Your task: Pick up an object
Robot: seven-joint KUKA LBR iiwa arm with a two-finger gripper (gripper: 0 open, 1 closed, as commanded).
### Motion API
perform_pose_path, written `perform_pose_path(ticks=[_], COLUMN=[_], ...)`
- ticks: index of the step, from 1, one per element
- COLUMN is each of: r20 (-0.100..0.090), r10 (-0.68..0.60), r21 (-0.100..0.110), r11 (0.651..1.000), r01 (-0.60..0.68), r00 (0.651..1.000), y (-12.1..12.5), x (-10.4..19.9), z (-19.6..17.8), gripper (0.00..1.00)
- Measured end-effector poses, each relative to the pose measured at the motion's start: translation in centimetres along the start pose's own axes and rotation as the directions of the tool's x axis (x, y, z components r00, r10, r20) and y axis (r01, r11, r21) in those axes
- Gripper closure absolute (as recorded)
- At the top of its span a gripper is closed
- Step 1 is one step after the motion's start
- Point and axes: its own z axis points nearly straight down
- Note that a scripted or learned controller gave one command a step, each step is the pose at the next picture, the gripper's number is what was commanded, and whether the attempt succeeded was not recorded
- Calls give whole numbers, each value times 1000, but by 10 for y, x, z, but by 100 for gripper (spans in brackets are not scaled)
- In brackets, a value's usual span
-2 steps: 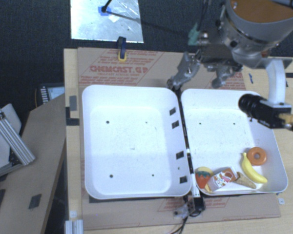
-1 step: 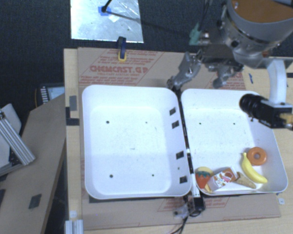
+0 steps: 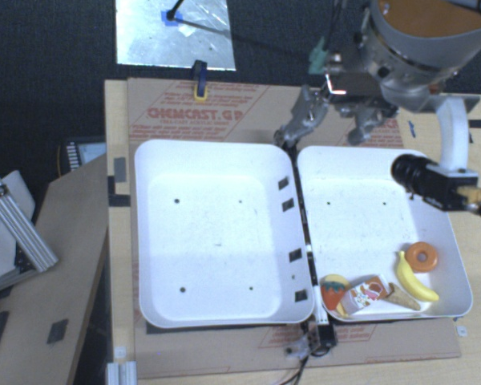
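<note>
Nearest the camera, along the lower right of the frame, the pickable things lie bunched in the bottom corner of the right bin [image 3: 361,207]: a banana [image 3: 414,281] curving along the near wall, an orange ring [image 3: 422,256] like a doughnut just above it, a packet [image 3: 364,293] with red print, a small orange-red toy [image 3: 334,292] at the bin's lower left corner, and a tan cone-like piece [image 3: 402,298] touching the banana's lower end. They crowd together, some touching.

The left bin [image 3: 208,231] sits beside it, the two meeting at a dark hinged seam down the middle of the frame. Both rest on a cardboard sheet [image 3: 200,111] on the table [image 3: 72,215].

Farther back, at the upper right, the end effector [image 3: 330,131] hangs above the far edge of the right bin, near the seam, well apart from the objects. Its two fingers appear spread, released, with nothing between them.

The step in hand looks like the approach. To do it well, the arm should travel toward the lower right of the frame and come down over a thing with free space at its sides. The ring or the banana's upper end seems the best choice, since the packet and toy sit tight against the walls, where a finger could strike the rim. Close across the banana's narrow width, not its length.
</note>
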Motion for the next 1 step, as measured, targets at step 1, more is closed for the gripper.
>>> perform_pose_path(ticks=[1], r20=[0], r10=[0], r21=[0], r11=[1000], r01=[0], r00=[1000], y=[0], x=[7], z=[0], gripper=[0])
